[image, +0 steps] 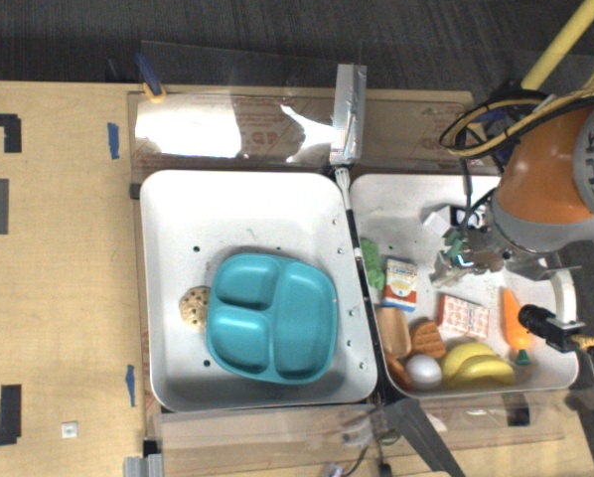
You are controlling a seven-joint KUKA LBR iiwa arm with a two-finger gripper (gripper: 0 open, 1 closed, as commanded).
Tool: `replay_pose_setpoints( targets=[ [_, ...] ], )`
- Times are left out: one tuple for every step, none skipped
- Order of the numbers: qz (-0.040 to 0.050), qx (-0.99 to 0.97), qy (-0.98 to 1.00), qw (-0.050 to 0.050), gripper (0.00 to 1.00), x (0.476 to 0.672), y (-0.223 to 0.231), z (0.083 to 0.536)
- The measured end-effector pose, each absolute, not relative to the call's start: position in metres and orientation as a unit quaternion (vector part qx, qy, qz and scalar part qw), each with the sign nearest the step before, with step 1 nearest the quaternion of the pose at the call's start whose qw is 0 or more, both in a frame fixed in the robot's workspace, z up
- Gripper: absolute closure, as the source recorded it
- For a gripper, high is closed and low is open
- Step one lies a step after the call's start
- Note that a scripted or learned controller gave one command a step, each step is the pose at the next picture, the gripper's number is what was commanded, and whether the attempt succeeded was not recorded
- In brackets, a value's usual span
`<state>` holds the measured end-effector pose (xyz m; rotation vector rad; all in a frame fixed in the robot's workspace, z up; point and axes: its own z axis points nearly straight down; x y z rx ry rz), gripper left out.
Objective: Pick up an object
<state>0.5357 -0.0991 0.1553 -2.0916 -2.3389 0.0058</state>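
My gripper (460,254) hangs over the middle of the right bin (416,199), under the arm's orange band. Just below it lies a pink-and-white box (464,317). To its left stands a small white carton (401,284) with a green item (373,263) beside it. Along the bin's near edge lie a yellow banana (479,363), a white egg (423,370), a brown bread piece (393,334) and a ridged orange-brown piece (429,339). An orange carrot (515,324) lies at the right. Nothing shows in the gripper.
The left bin (178,207) holds a teal divided plate (273,316) and a cookie (193,306) at the plate's left edge. A metal divider (348,115) stands behind the bins. Yellow and black cables (496,117) loop near the arm.
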Motion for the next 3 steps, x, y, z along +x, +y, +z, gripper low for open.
replay_pose_setpoints(
  targets=[
    [0.0006, -0.666, -0.746, 0.001, 0.0, 0.536, -0.098, 0.156],
    [-0.0012, -0.507, -0.862, -0.003, 0.0, 0.513, -0.054, 0.233],
    [0.0002, -0.534, -0.845, 0.0, 0.0, 0.514, -0.106, 0.11]
  ],
)
